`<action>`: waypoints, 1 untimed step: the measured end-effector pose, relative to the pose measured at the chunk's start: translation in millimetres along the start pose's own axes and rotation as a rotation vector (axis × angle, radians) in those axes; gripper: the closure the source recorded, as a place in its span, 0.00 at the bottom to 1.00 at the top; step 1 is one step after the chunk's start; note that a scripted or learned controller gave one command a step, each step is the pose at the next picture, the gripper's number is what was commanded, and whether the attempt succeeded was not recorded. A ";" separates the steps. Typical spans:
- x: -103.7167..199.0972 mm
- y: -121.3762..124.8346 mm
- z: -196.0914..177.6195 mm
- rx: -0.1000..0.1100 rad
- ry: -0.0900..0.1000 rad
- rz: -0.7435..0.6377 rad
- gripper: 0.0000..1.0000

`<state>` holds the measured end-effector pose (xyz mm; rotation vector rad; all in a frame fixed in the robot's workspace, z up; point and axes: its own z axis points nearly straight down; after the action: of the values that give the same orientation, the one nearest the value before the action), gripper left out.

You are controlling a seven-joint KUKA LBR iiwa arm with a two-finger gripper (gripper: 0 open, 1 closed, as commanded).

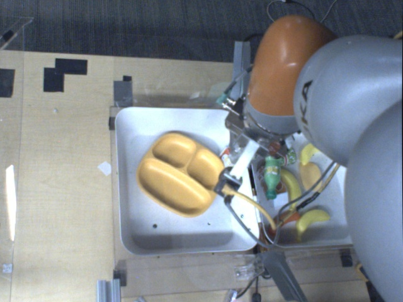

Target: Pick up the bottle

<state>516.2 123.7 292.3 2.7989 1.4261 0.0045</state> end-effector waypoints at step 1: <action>48.6 -66.3 9.9 0.002 0.000 0.290 1.00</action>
<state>491.2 202.0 282.3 2.9777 1.0069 0.0038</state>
